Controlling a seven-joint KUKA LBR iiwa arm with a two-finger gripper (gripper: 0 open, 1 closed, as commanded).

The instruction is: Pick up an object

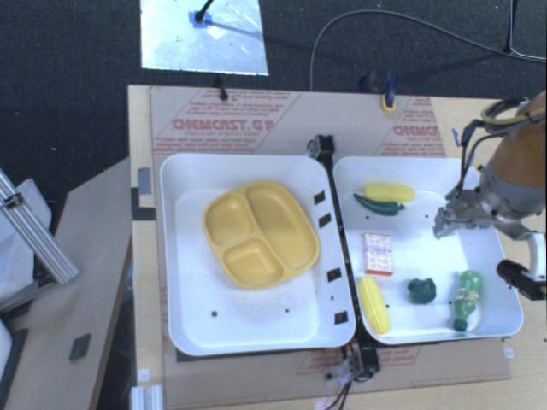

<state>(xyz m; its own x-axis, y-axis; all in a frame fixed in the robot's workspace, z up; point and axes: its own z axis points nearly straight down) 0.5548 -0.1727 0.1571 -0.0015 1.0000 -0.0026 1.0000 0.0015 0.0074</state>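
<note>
The right bin (427, 171) holds several small objects. A yellow corn cob with a green pepper (382, 198) lies near its back. A red-and-white packet (378, 254) sits in the middle, and another yellow corn cob (373, 304) lies at the front left. A dark green lump (420, 290) and a green bottle (466, 299) rest at the front right. My gripper (450, 221) hangs over the right part of this bin, above bare floor, with none of the objects between its fingers.
The left bin (184, 229) carries a yellow divided plate (259, 232). A black divider with clips (336, 237) runs between the bins. The arm's grey and orange wrist (521, 165) stands over the right bin's right rim. Cables loop behind the bench.
</note>
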